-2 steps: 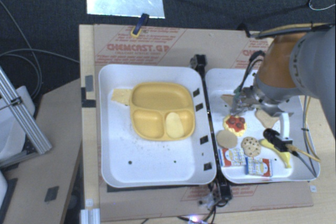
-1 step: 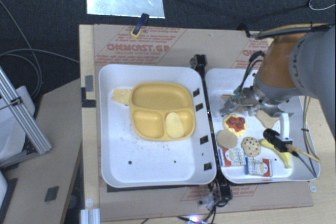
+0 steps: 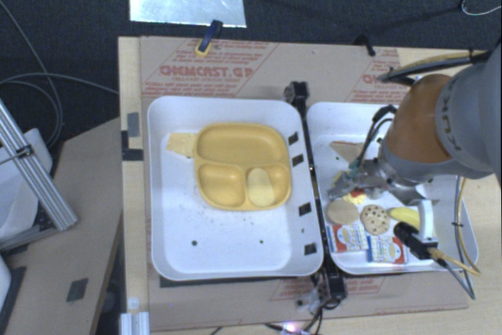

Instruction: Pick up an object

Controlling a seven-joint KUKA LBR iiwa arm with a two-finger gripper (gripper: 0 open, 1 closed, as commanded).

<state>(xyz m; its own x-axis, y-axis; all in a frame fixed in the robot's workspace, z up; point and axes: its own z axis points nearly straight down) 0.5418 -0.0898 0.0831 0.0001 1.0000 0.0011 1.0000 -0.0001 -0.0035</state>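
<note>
My gripper [image 3: 354,183] reaches low into the right bin [image 3: 321,121], with the grey arm and its orange band covering the bin's right half. Just below it lie a round tan disc [image 3: 341,212] and a chocolate-chip cookie [image 3: 375,220]. A yellow banana-shaped piece [image 3: 405,214] lies right of the cookie. A red, white and blue packet [image 3: 369,244] sits at the bin's front. Behind the gripper, a tan triangular piece [image 3: 345,150] rests on the bin floor. I see nothing between the gripper and these items that is lifted.
The left bin [image 3: 169,247] holds a yellow divided tray [image 3: 235,149] with a pale oval piece [image 3: 260,186] in one compartment. A pale flat slice [image 3: 181,143] lies at the tray's left. The black divider clips [image 3: 302,161] run between the bins.
</note>
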